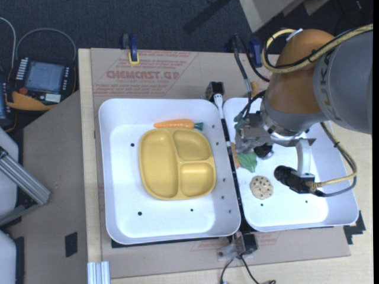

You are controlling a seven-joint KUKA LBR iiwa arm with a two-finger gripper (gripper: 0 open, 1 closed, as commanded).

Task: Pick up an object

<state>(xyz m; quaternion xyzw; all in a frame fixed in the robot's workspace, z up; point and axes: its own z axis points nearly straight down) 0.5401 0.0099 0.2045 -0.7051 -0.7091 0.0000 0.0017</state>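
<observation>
My gripper (pixel 244 145) is low over the left side of the right bin (pixel 308 215), close to the wall between the two bins. Just below it lies a green object (pixel 247 162), with a small orange piece (pixel 235 159) beside it at the bin's left wall. The arm's body hides whether the gripper touches either one. A round speckled cookie (pixel 261 187) lies a little nearer the front of the same bin. A small dark thing (pixel 264 152) sits just right of the gripper.
The left bin (pixel 118 206) holds a yellow divided plate (pixel 176 162) and an orange carrot (pixel 175 123) along the plate's far edge. The grey and orange arm (pixel 308 76) covers the back of the right bin.
</observation>
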